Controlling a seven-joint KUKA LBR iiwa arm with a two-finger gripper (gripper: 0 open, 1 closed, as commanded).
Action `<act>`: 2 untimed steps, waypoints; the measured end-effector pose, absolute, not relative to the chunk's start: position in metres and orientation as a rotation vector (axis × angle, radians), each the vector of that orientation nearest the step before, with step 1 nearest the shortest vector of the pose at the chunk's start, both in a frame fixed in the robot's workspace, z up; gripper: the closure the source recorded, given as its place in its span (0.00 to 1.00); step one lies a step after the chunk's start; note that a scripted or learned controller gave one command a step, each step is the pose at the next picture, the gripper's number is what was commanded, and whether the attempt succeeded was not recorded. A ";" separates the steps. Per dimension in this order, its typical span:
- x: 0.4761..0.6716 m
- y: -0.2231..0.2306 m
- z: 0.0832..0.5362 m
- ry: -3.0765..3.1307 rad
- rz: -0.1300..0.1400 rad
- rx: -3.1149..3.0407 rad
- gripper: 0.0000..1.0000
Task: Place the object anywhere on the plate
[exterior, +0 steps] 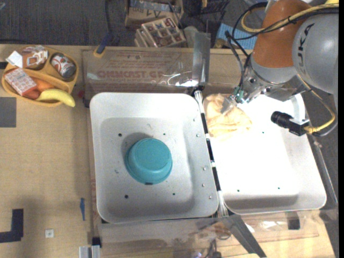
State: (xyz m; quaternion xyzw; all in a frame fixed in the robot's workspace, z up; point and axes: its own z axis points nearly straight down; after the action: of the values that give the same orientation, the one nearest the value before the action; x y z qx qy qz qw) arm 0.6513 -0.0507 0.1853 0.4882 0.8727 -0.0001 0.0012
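Hand (236, 98) is seen low over the pale yellow object (228, 120) at the right bin's (269, 192) far-left corner; its state cannot be told. A centred, secure grip should be confirmed before lifting. The left bin (107, 117) holds the teal plate (149, 160) mid-floor.
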 end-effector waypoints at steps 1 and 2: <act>0.652 -0.051 0.226 2.738 0.002 1.530 1.00; 0.611 -0.019 0.220 2.991 0.001 0.959 1.00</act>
State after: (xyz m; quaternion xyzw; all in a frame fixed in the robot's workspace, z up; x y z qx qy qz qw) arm 0.6115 -0.0185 0.2204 0.3053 0.9523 0.0005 0.0004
